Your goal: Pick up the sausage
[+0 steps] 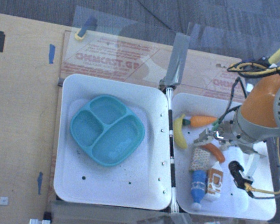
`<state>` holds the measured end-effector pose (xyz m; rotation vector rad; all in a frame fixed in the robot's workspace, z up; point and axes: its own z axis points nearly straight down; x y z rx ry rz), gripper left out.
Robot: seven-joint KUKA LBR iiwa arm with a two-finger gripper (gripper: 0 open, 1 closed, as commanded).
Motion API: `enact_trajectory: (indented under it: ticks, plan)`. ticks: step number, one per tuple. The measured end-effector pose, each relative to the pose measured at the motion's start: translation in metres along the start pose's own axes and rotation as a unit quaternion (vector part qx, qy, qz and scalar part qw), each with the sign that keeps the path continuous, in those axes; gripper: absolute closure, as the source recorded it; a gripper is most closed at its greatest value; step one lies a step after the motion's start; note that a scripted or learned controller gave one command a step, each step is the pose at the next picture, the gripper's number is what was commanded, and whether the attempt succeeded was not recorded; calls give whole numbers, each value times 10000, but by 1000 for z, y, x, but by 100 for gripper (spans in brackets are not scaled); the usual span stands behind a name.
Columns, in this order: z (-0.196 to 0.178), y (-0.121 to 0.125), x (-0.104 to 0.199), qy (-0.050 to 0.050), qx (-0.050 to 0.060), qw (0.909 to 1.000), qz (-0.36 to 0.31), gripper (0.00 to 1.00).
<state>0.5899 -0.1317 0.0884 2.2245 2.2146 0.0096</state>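
The sausage (pixel 213 151), a short reddish-orange link, lies slantwise in the right bin (pixel 260 206) near its middle. My gripper (pixel 210 137) hangs just above the sausage's upper left end, reaching in from the right under the orange-banded wrist. Whether it touches the sausage is not visible. The sausage rests against the top of a speckled tan slice (pixel 200 159).
An orange carrot (pixel 202 121) and a yellow banana (pixel 180 134) lie left of the gripper, by the bins' divider. A blue bottle (pixel 198 185) and a small orange-and-white carton (pixel 214 183) sit toward the front. The left bin (pixel 65 176) holds a teal divided plate (pixel 107 129).
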Motion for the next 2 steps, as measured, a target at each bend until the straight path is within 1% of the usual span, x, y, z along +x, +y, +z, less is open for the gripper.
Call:
enact_trajectory:
  ticks: [1,2]
  plan:
    - [-12,1,-2,-3,-27,10000,23,100]
    - [-155,-18,55,-14,23,9985,-543,100]
